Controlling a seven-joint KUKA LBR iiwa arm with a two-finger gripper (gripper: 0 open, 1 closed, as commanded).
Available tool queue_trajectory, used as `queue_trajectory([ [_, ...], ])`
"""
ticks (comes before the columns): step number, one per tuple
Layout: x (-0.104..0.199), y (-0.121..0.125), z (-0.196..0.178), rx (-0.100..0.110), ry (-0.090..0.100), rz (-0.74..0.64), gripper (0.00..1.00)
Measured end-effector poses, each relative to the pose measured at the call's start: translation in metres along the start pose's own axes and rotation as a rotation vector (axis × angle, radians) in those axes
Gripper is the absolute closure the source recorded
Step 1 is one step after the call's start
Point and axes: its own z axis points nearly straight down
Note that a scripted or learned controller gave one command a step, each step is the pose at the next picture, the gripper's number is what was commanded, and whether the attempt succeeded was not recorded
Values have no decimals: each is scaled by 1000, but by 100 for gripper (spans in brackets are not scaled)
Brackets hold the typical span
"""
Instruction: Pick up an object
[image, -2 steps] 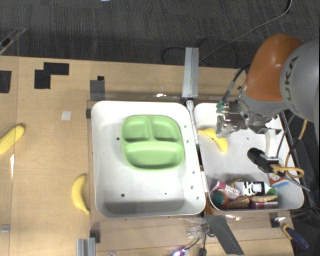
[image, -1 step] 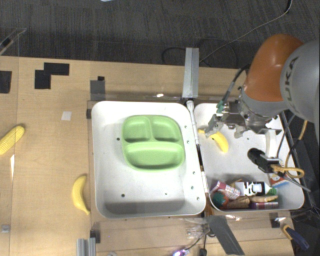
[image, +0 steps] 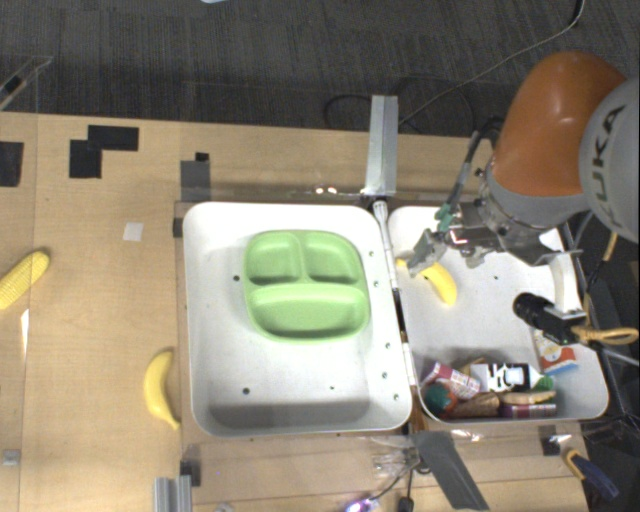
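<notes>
Two white bins sit side by side on my worktop (image: 90, 330). My end effector (image: 430, 250) hangs low over the right bin (image: 480, 340), just beside a banana (image: 438, 284) near the dividing wall, probably lining up a grasp; whether it is spread or pinching, I cannot tell. A green tray (image: 304, 283) fills the left bin (image: 215, 300). Packets (image: 490, 388) crowd the right bin's near edge. Dark carpet lies beyond.

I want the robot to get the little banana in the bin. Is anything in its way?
Nothing visible is. The gripper hangs right by the small banana in the right bin. The other toys lie piled at the bin's near end, away from both.
</notes>
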Motion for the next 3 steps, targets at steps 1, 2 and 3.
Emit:
queue_trajectory([
  [1,-63,15,40,2,0,13,0],
  [2,-91,-5,89,2,0,-111,0],
  [3,-102,59,184,-8,-3,-362,0],
])
